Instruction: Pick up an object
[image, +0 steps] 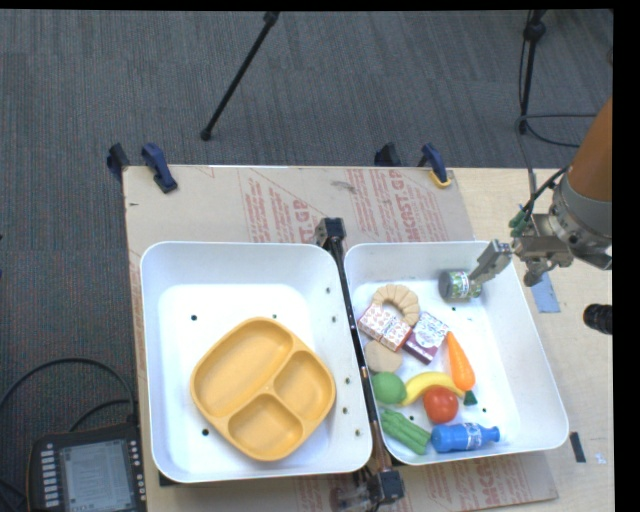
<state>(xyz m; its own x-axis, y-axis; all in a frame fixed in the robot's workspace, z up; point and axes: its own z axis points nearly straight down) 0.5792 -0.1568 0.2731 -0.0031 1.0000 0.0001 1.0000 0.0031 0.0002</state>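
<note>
Bench (300, 205): pale board printed with red lettering, held at its far edge by blue clamps (157, 165), standing on dark grey carpet (380, 80). Tripod legs (238, 72) on the floor beyond; a screened handset (85, 472) with cable at the near left corner.

Left bin (170, 270): one yellow divided tray (263, 388), lying flat.

Right bin (530, 370): ring-shaped biscuit (395, 298), two small patterned boxes (385, 325), orange carrot (459, 362), banana (432, 383), red tomato (440, 404), green round fruit (388, 386), green ridged vegetable (405, 430), blue bottle (464, 437) on its side.

Tool (478, 278): reaching in over the right bin's far right corner, tilted; at its tip a small grey-green can (457, 286). I cannot tell how far it is parted, nor whether the can is gripped or merely touched
</note>
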